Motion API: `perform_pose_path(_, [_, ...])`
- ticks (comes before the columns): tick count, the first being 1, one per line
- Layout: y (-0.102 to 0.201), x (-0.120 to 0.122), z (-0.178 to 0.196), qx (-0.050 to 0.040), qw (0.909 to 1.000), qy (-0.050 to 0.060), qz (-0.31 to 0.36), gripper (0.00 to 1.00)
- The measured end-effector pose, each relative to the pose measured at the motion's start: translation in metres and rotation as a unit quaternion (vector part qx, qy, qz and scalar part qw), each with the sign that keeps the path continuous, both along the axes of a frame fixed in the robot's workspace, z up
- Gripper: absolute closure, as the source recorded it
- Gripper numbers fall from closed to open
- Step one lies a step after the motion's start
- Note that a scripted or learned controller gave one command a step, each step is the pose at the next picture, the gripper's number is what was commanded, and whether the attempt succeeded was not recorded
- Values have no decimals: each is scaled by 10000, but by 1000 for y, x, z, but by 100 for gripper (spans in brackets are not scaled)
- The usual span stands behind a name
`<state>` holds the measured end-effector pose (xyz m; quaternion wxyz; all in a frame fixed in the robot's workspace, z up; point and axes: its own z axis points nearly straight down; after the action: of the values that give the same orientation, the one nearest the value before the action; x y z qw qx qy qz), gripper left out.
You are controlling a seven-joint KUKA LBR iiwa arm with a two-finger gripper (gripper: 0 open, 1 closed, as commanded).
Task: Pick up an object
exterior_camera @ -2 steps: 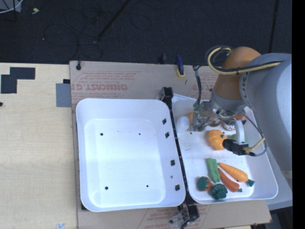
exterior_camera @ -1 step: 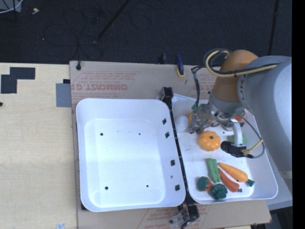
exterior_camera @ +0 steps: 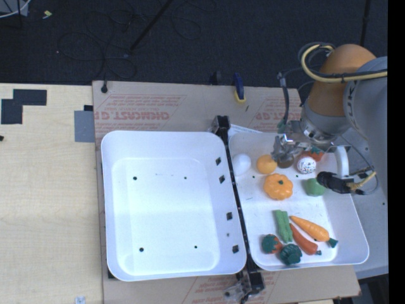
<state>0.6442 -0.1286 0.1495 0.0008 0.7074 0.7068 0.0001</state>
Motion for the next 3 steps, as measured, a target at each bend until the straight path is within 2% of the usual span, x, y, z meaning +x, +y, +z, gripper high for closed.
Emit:
perform_pose_path(1, [7,-52,-5,11,10000,41,-15,100])
perform_pose_path(2, [32,-120,-64,7,10000,27,-2,100])
perform_pose_path(3, [2,-88,-19,3,10000,12,-6,100])
